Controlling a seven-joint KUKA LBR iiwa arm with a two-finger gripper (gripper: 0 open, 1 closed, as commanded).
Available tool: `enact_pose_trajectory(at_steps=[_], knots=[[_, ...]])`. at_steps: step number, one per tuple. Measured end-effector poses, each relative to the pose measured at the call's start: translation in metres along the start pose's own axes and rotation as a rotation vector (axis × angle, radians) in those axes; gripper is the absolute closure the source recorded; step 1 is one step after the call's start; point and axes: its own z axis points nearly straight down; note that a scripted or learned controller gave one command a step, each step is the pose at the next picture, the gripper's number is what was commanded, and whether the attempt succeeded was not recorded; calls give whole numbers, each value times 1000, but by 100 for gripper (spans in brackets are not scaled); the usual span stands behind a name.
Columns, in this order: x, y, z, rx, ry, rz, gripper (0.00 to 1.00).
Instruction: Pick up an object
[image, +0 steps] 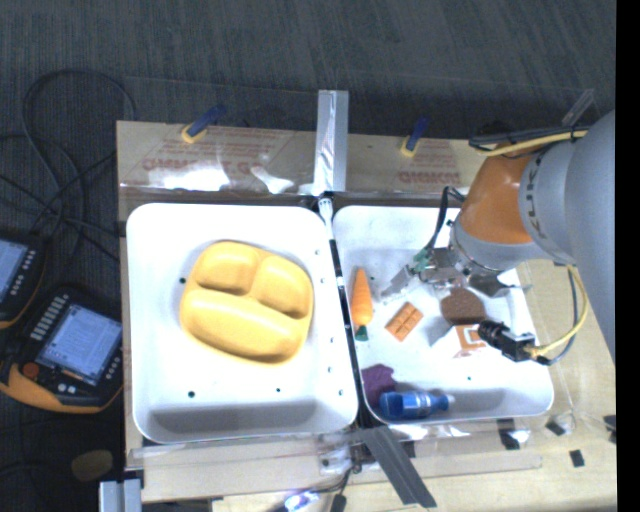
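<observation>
We see the grey arm with its orange band reaching in from the right over the right-hand shallow white bin (520, 400), its two-finger gripper (432, 268) hanging above the bin's middle. The metal parts at the tip are small and tangled against the white floor, so we cannot tell how the gripper stands, and we see nothing held in it.

The things nearest the tip lie just below and to the left of it. A small flat orange waffle-patterned block (404, 321) sits on the floor a little down-left of the tip, its long axis running on a slant from lower left to upper right. A brown rounded piece (461, 304) lies just beside the tip, down and to the right, partly under the wrist. Further left, an orange carrot-shaped toy (361, 297) lies against the wall between the bins, long axis nearly up and down the view. Along the near wall we see a blue plastic bottle (413, 404) lying on its side, long axis left to right, with a dark purple soft lump (377, 379) touching its left end.

In the left-hand white bin (150, 400) a large yellow moulded foam shape (246, 300) rests, well apart from the arm.

We judge the waffle block or the brown piece the readiest pick: a short drop, with the fingers turned across the block's slant.
</observation>
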Motion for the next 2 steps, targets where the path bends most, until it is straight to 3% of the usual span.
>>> enact_pose_trajectory(at_steps=[1, 2], knots=[[13, -22, 9, 0, -5, -18, 0], [13, -22, 0, -1, -2, -17, 100]])
